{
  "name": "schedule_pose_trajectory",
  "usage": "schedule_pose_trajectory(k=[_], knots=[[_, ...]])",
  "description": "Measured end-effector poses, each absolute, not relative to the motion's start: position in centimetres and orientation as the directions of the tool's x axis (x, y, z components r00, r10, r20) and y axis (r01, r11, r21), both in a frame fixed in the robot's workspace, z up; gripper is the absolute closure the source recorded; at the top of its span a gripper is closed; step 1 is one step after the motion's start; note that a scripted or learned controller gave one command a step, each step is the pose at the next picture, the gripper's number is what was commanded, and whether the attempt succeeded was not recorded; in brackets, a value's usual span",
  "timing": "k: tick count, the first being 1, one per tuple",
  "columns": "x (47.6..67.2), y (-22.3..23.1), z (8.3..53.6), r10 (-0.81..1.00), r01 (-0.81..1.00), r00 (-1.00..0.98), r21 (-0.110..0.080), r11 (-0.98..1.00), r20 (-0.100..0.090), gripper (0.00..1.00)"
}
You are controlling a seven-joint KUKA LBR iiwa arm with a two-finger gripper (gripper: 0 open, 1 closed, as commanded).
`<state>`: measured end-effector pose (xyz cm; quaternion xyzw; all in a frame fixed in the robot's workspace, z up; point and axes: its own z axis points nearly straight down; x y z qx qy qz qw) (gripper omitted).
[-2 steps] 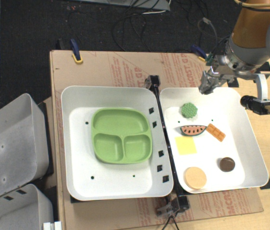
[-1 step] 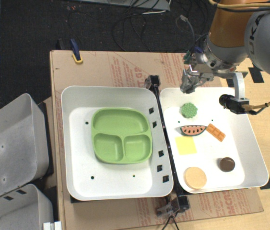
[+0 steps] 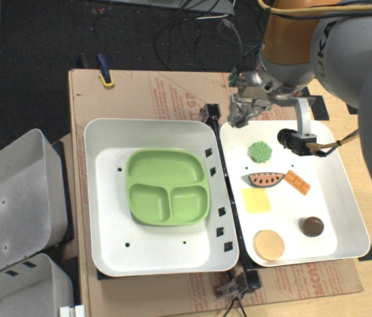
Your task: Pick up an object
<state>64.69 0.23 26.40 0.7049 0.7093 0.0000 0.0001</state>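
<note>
1. Where the gripper (image 3: 241, 117) hangs over the far left corner of the right bin (image 3: 334, 200), its tip is a dark tangle against the bin's rim. We cannot tell whether it stands open or closed.
2. The arm (image 3: 344, 38) is cut off by the top and right edges. We see grey casing and an orange band above the wrist.
3. Nearest piece is a green knobbly round (image 3: 260, 152) with a dotted surface. It lies on the bin floor, near the gripper's tip but apart from it.
4. Just below it lies a watermelon slice (image 3: 265, 179), red with dark seeds, its green rind curving along the lower edge.
5. The slice's right tip sits just beside an orange wafer (image 3: 297, 182), a rectangle lying at a slant. We cannot tell whether the two touch.
6. A flat yellow square (image 3: 257, 201) lies just under the slice's left end.
7. A tan disc (image 3: 269, 244) rests near the bin's near rim. A brown round piece (image 3: 312, 226) sits to its right, apart from it.
8. The left bin (image 3: 103, 150) carries a green divided plate (image 3: 168, 185) with three compartments, about central. Small black marks dot the floor around it, too small to make out.
9. At the far left a white tub (image 3: 14, 197) is cut off by the edge.
</note>
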Motion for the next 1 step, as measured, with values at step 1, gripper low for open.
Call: schedule_pose_trajectory(k=[1], knots=[[65.01,5.91,26.56,1.0,1.0,-0.009,0.002,0.009,0.002,1.0]])
